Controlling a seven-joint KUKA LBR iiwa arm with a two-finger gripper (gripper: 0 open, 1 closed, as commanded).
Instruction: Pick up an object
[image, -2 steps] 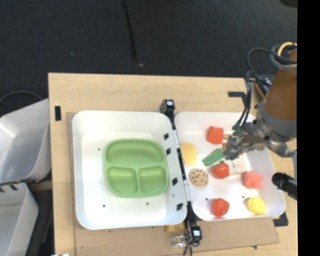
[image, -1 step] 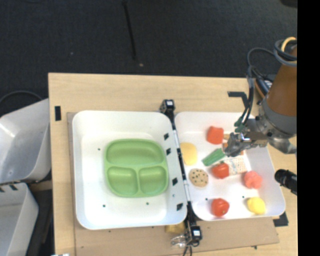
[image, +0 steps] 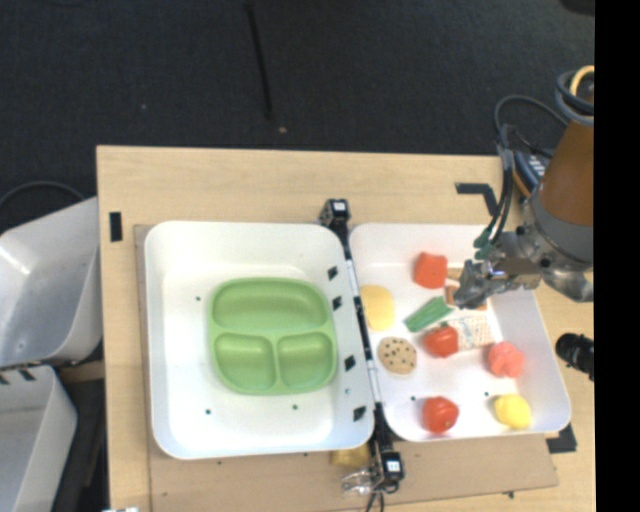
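Over the right bin (image: 555, 400), the jaws (image: 468, 288) hang low above a crowded patch, and you cannot tell from this slanted view whether they are spread or closed — nothing is visibly between them. Directly around them sit a green block (image: 427, 314), a red piece (image: 441, 341) and a pale printed card (image: 476, 328), all nearly touching, with an orange-red cube (image: 431, 269) just up from them. That crowding is your main risk: a descent here could land astride two things at once, or pinch an edge and flick a piece aside. The flat card would likely slip out of a pinch. Farther out, the pink piece (image: 506, 359), yellow lemon (image: 513, 410), red tomato (image: 439, 413), cookie (image: 398, 355) and yellow lump (image: 377, 303) stand apart — easier targets. Across the divider, the green tray (image: 272, 334) fills the left bin (image: 180, 400) on the tabletop (image: 200, 180).
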